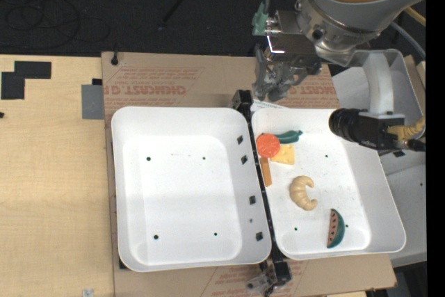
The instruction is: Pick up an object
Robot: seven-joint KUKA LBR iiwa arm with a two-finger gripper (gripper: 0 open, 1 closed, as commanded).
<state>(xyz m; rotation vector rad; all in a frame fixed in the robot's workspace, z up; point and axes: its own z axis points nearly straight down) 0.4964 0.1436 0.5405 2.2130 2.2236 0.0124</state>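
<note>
Above the right bin's far rim hangs the gripper, its state impossible to tell.

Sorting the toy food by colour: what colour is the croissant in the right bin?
The croissant is pale tan, seen in the camera view.

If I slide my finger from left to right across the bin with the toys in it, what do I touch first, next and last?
Orange round toy → croissant → watermelon slice.
</note>
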